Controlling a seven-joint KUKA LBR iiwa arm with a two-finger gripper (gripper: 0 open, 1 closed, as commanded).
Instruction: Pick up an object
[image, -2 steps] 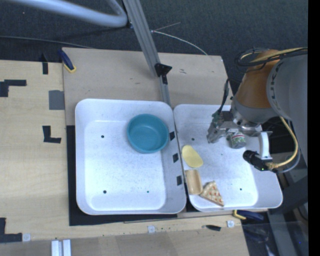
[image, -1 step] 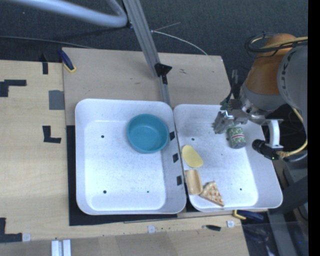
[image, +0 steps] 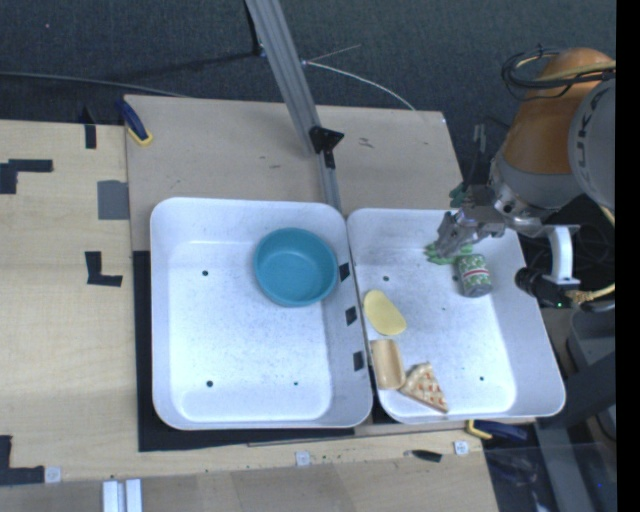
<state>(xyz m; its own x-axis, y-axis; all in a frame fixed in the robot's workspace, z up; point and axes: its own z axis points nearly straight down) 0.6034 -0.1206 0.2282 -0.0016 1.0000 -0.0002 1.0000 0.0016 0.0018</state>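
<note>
Camera view: gripper (image: 452, 238) seen low in right bin (image: 520, 395), small green can (image: 473, 274) just below-right of fingertips, tilted; finger state cannot be told

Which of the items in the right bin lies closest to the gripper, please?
The green can, lying just below the gripper; the yellow piece, bread roll and pizza slice sit farther left and lower.
</note>
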